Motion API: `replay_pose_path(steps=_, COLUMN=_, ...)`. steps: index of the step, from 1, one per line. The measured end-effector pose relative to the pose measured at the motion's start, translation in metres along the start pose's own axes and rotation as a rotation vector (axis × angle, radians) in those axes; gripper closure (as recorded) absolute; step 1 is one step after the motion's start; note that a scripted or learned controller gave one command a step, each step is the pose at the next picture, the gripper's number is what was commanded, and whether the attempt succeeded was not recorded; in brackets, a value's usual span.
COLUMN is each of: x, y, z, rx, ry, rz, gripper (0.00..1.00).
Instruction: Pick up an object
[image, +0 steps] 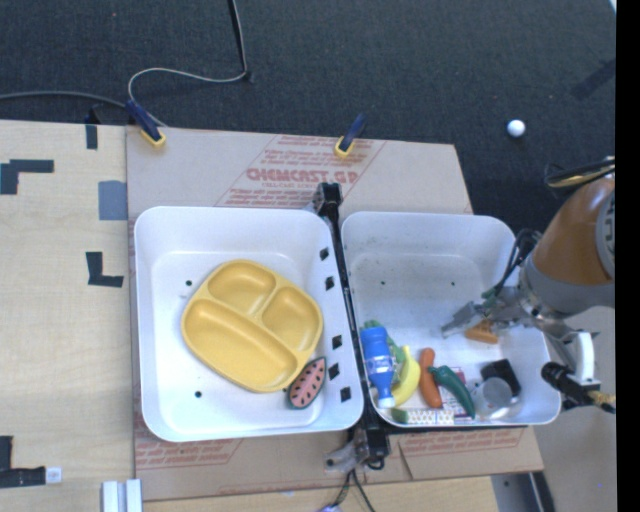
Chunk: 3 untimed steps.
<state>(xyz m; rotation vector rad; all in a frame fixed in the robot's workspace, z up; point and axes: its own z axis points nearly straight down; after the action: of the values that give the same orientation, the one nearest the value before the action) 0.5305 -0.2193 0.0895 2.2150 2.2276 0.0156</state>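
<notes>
Orange piece (483, 335) sits in your right bin (420, 232) just beside the gripper (472, 322), whose jaws' spread you cannot tell, with the bottle (377, 355) and banana (407, 375) nearer the divider.

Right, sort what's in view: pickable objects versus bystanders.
For the job:
two-finger gripper
blue plastic bottle
yellow toy banana
orange toy carrot
watermelon slice toy
yellow divided plate

Lying about:
yellow clamps
black cable
small white ball
</notes>
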Motion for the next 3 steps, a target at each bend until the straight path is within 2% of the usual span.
replay_pose_path(steps=1, x=-0.006, y=0.001, z=-0.013, rx=-0.011, ry=-0.014, rz=0.004, gripper=1.0)
replay_pose_path(steps=2, x=0.061, y=0.032, z=-0.094, rx=0.007, ry=-0.007, rz=0.004, gripper=1.0)
replay_pose_path(steps=3, x=0.06, y=0.032, z=-0.093, rx=0.008, ry=-0.007, rz=0.004, gripper=0.0)
